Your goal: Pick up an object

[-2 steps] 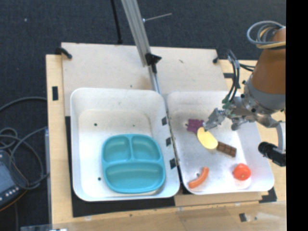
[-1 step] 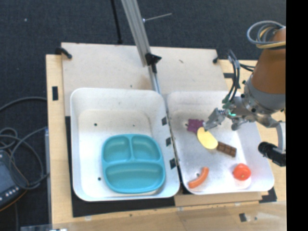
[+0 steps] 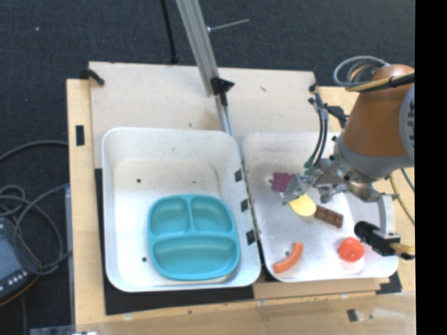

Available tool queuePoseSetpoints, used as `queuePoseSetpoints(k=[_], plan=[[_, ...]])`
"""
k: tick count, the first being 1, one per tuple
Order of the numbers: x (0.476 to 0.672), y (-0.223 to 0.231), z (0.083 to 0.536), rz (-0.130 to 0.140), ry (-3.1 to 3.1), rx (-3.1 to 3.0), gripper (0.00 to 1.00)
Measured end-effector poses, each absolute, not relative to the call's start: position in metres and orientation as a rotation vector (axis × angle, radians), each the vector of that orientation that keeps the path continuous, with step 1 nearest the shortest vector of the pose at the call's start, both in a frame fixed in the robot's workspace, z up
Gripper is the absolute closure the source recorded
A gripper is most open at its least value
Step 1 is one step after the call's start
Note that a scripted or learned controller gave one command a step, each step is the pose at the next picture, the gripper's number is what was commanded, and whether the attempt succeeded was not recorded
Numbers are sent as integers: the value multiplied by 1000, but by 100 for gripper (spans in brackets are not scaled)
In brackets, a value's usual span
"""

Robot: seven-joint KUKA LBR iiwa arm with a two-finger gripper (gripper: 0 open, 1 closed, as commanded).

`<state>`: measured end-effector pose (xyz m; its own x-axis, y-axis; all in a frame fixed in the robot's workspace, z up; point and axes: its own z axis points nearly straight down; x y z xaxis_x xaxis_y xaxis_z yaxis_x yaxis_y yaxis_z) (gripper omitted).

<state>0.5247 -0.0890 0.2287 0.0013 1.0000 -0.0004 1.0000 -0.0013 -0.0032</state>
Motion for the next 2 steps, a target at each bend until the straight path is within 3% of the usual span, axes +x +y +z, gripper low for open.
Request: queuePoseSetpoints(k=[2], plan=[[519, -99, 131, 4, -2218, -2221, 0]])
